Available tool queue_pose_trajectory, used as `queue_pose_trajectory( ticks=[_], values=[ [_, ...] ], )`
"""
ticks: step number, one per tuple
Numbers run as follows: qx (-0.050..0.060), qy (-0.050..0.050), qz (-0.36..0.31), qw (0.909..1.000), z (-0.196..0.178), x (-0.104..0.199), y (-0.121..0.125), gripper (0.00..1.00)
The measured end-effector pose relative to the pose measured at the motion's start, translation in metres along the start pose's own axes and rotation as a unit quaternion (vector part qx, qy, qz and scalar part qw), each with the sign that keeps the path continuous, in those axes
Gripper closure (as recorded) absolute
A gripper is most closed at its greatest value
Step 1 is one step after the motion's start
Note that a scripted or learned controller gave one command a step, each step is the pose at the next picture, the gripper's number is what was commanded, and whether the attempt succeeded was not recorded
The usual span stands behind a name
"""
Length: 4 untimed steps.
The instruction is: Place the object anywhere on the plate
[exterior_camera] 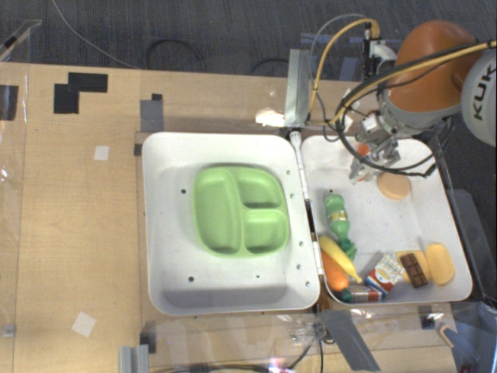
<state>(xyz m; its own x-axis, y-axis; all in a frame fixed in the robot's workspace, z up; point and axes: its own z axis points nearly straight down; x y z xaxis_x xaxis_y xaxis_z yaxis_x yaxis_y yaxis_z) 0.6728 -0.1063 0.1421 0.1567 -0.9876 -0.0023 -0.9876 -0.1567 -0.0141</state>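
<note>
We see the green three-compartment plastic plate (239, 210) lying in the middle of the left white bin (167, 286), with bare floor around it on every side, so we find room above it unobstructed. In the right white bin (446, 208), the near edge is crowded: a yellow banana (339, 256), an orange round fruit (335, 274), a small red-and-white carton (384, 273), a brown chocolate bar (414, 269) and a yellow oval piece (440, 263) lie close together there. A green bottle (335, 212) lies by the shared wall. A tan round disc (394, 186) sits near the far edge, just beside the gripper (371, 164). We see open floor in that bin's middle. Yellow and black cables (342, 45) loop over the far right corner.
</note>
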Motion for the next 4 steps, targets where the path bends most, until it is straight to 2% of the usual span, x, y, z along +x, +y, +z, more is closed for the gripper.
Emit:
queue_pose_trajectory(
  ticks=[3,4],
  values=[
    [0.014,-0.001,-0.007,0.9999,-0.040,-0.007,-0.010,1.00],
    [-0.005,-0.001,0.022,0.9997,0.019,-0.025,0.000,1.00]
  ],
)
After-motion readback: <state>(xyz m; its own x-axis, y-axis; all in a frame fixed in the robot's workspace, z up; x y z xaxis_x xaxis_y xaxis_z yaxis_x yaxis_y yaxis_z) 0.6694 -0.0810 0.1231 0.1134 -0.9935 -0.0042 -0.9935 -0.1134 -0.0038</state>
